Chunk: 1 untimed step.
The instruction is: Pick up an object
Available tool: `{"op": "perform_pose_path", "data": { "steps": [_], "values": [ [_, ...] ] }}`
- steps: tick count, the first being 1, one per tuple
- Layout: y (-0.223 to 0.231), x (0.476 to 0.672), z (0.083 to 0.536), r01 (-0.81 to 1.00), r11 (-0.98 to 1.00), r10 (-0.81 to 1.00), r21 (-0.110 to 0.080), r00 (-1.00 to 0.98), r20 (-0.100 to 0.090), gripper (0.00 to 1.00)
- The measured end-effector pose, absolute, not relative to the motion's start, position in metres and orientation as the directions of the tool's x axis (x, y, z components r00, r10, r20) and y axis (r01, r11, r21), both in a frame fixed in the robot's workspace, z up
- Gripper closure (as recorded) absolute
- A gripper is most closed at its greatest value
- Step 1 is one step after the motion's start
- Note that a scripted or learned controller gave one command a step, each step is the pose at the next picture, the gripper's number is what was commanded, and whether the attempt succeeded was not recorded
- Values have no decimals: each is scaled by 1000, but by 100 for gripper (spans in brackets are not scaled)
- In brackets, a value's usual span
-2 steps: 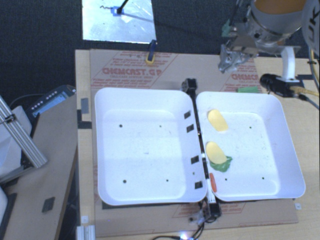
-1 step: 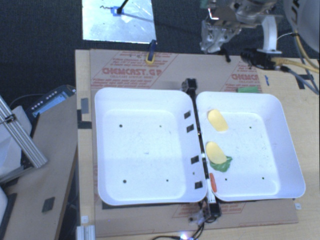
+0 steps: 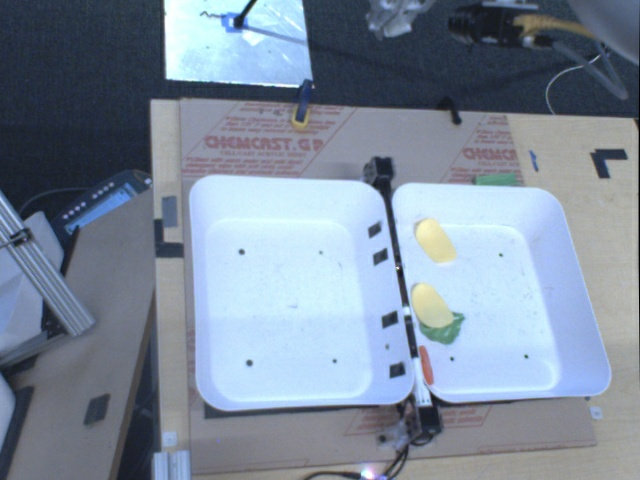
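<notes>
In the right bin, near its left wall, lie a pale yellow oval piece and a second yellow piece resting on a small green object. A small orange-red item lies at that bin's front left edge, beside the divider. The left bin shows bare white floor. My gripper hangs blurred at the top of the view, past the bench's far edge, well away from both bins and from every object.
A shiny metal sheet lies on the dark floor at the top left. A yellow clip and a green tab sit on the board behind the bins. An aluminium rail and a handheld device are at the left.
</notes>
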State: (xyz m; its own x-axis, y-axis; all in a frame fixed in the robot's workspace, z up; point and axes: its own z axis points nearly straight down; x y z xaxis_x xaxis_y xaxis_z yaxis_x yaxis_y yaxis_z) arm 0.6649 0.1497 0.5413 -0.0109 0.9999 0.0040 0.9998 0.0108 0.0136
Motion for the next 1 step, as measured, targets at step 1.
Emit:
{"op": "perform_pose_path", "data": {
  "steps": [1],
  "values": [
    [201, 575, 537, 1000, 13, 1000, 2, -13, 5, 100]
  ]
}}
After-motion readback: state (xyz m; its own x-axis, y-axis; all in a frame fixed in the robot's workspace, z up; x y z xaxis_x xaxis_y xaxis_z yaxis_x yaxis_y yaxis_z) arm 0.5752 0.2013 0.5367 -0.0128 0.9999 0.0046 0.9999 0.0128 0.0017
